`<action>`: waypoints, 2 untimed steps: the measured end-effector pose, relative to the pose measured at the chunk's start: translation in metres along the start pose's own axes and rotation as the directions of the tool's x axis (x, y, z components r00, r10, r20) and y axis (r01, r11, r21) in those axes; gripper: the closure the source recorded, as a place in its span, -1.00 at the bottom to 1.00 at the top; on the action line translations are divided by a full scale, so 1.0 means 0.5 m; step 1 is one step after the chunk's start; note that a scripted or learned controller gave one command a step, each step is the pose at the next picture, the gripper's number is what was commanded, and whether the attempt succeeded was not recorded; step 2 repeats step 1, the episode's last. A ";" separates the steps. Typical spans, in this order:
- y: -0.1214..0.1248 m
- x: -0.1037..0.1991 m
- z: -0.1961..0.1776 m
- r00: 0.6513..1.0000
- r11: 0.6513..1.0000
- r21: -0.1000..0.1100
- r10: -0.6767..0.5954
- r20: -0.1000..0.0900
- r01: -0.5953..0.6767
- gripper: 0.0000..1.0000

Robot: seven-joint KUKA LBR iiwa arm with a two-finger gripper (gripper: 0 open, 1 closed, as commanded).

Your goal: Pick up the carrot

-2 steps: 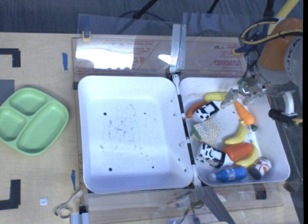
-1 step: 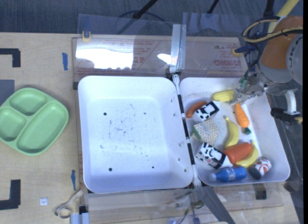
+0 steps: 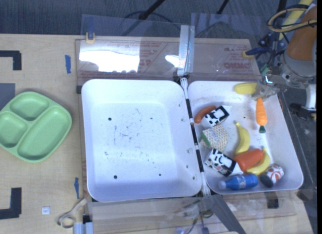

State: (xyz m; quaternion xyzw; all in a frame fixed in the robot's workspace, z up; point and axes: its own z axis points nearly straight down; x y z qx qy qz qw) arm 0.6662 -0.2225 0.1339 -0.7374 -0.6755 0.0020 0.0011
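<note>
Gripper (image 3: pixel 263 89) hangs at the far right edge of the right bin (image 3: pixel 294 167), its tips at the top of the carrot (image 3: pixel 260 112); whether it grips the carrot cannot be told. That carrot points down along the bin's right side, near a yellow banana (image 3: pixel 242 138) and below a small yellow piece (image 3: pixel 246 88). Nearer the front lie an orange pepper (image 3: pixel 248 158) and a blue bottle (image 3: pixel 239 182). Off to the left, a green divided plate (image 3: pixel 33 126) sits on the bench (image 3: pixel 40 57).
</note>
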 end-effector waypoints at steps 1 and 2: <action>-0.010 0.152 -0.105 0.948 0.948 -0.007 -0.317 0.000 0.317 1.00; -0.010 0.152 -0.105 0.948 0.948 -0.007 -0.317 0.000 0.317 1.00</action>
